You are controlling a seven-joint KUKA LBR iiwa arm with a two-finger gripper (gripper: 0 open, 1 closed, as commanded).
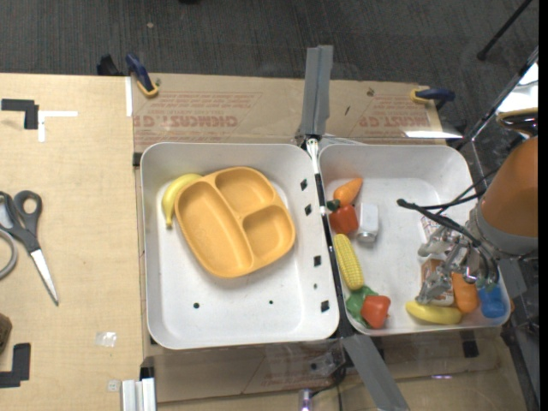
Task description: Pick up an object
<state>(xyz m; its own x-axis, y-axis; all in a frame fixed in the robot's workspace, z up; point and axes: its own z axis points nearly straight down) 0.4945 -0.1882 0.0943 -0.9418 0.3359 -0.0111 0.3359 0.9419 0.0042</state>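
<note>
While the jaws' state cannot be told, the gripper (pixel 441 268) hangs low in the right bin (pixel 390 165), a yellow banana (pixel 434 313) just at its six o'clock, long axis running nine to three, an orange piece (pixel 465 294) beside.

We note scissors (pixel 30 238) lying flat on the wooden bench (pixel 68 315) at the left edge, well apart from the bins. Black tape marks (pixel 21 110) sit on the bench near its upper left corner. Brown cardboard (pixel 223 114) lies under the bins' far side, held by two blue clamps (pixel 141 74) (pixel 432 96). Dark carpet (pixel 257 15) runs beyond the bench.
</note>
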